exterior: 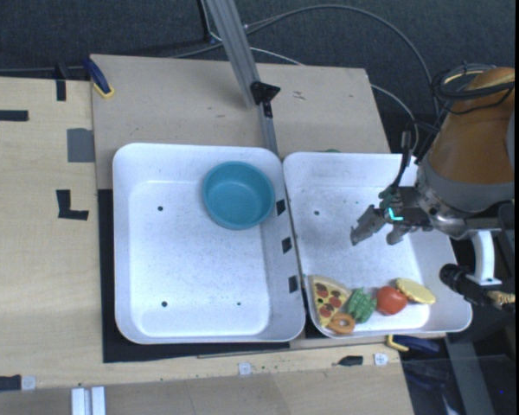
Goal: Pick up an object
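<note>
White bins flank; open, empty end effector partly hidden under the wrist.

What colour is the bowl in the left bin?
Blue-teal; the bowl shows plainly in the camera view, near the left bin's far right corner.

Robotics lab bench: plywood top, two white bins, taped floor markers, trailing cables.

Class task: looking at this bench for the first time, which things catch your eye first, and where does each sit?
A blue bowl sits at the back of the left bin. Bright toy food lines the front edge of the right bin. The hand hangs above that bin's middle.
</note>
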Tool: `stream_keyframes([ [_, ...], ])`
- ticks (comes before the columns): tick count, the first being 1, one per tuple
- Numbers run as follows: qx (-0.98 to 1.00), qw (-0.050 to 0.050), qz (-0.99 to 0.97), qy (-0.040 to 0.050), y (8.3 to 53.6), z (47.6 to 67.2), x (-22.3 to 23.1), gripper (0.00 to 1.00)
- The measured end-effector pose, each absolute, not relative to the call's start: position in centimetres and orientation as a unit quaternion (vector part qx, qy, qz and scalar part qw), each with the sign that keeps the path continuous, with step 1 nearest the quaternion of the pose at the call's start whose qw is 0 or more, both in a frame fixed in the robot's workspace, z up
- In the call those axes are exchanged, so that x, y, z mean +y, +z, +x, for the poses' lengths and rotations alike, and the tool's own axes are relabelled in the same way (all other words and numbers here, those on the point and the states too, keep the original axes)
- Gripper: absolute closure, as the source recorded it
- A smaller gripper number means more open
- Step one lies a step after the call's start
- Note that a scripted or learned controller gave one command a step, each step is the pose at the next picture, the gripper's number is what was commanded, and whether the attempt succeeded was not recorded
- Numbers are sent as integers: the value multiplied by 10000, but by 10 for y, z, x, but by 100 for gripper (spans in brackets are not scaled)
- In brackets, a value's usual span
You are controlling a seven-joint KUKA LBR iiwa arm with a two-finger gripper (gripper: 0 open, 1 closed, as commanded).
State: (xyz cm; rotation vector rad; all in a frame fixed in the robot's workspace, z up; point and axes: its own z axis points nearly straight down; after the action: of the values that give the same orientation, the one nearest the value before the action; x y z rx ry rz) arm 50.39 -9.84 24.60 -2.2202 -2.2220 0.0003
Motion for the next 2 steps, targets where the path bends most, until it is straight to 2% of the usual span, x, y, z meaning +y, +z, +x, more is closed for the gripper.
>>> stream_keyframes([
  [1,-7074,3,-7068,1,246,504,-98,0],
  [2,-7073,17,-7069,14,202,508,-98,0],
])
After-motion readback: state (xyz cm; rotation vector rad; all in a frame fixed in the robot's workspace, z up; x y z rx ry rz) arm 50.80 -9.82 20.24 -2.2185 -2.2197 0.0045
